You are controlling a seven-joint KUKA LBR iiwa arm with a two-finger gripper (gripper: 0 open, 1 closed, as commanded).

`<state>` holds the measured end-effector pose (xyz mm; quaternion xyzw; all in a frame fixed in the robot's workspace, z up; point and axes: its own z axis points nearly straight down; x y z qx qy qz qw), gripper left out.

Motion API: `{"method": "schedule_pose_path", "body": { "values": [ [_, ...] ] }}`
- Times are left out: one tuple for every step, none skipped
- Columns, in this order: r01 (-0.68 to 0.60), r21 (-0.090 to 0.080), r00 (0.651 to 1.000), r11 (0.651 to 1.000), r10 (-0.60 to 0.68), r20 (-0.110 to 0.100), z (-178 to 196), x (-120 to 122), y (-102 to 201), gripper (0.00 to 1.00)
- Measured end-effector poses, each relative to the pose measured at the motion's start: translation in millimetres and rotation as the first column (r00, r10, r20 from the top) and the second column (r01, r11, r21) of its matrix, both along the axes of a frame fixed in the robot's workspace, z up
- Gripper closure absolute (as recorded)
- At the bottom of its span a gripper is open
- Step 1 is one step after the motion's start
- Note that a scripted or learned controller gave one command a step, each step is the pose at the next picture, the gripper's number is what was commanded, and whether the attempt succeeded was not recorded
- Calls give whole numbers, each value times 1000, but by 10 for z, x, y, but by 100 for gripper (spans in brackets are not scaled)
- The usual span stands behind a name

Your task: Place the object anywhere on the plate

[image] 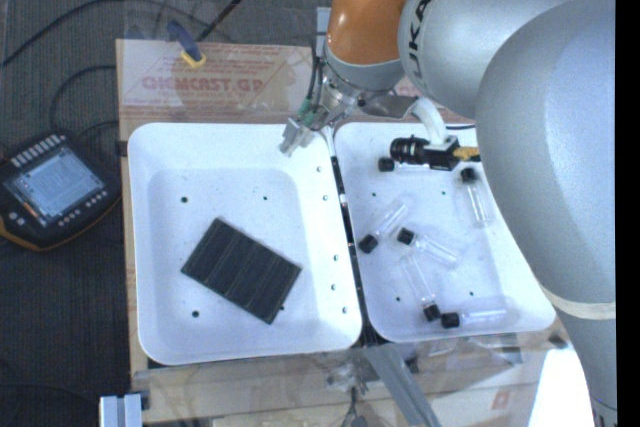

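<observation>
While the grey arm (520,65) takes up the upper right of the frame, with its orange band (375,5) near the top centre, the gripper (296,137) hangs over the upper right corner of the left bin (220,143). That puts it just left of the seam where the two white bins meet. At this slant I cannot tell whether the gripper is parted or closed, nor whether anything sits in it. The plate (241,271), a dark ribbed rectangle, lies flat and skewed on the floor of the left bin, lower left of centre and well apart from the gripper. The vials (430,247), clear tubes with black caps, lie scattered on their sides in the right bin (490,275), right of centre. One is near the seam, one is in the middle, one lies toward the arm at the right, and two are near the bin's lower edge. None of them touches the plate. A cardboard sheet (220,80) with faded red lettering lies above the left bin. A handheld pendant (50,185) with a lit screen sits on the dark floor at the left edge of the frame.
</observation>
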<state>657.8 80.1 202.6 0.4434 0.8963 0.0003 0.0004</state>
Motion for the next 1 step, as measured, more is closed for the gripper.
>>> {"method": "schedule_pose_path", "body": {
  "values": [
    [-507,-1,862,862,507,2,470,-20,477,100]
  ]
}}
